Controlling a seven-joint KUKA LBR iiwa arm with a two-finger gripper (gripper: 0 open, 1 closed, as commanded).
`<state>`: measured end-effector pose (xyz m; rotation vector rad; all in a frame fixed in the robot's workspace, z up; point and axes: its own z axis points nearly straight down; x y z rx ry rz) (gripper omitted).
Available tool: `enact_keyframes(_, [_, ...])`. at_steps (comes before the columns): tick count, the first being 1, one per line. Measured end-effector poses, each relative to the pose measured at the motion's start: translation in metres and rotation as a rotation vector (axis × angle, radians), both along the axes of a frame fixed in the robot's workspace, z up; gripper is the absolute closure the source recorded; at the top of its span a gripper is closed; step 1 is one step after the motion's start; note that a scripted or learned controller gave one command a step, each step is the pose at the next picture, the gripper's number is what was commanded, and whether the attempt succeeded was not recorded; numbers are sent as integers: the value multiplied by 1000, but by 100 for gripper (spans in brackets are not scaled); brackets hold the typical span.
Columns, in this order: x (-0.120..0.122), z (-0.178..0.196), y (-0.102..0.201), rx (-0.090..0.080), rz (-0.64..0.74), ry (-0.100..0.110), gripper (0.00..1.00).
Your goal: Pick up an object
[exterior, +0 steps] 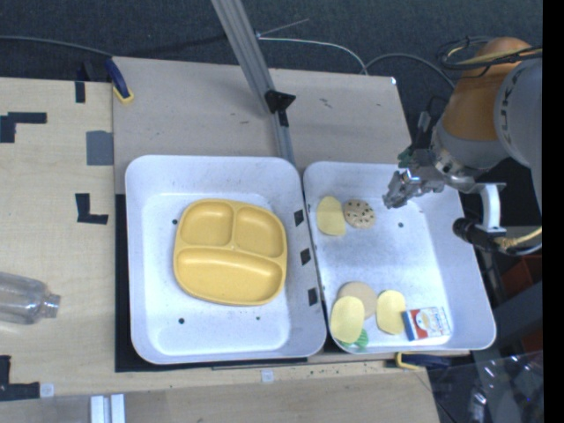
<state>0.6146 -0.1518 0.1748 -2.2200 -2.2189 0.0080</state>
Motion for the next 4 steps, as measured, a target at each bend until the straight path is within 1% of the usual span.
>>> enact_keyframes(1, [-10, -1, -21, 0, -1, -3, 100])
enact_keyframes(2, [-14, 2, -53, -1, -1, -5, 100])
enact_keyframes(3, [-32, 23, -58, 2, 1, -5, 100])
enact_keyframes(4, [-49, 15, -59, 0, 1, -3, 100])
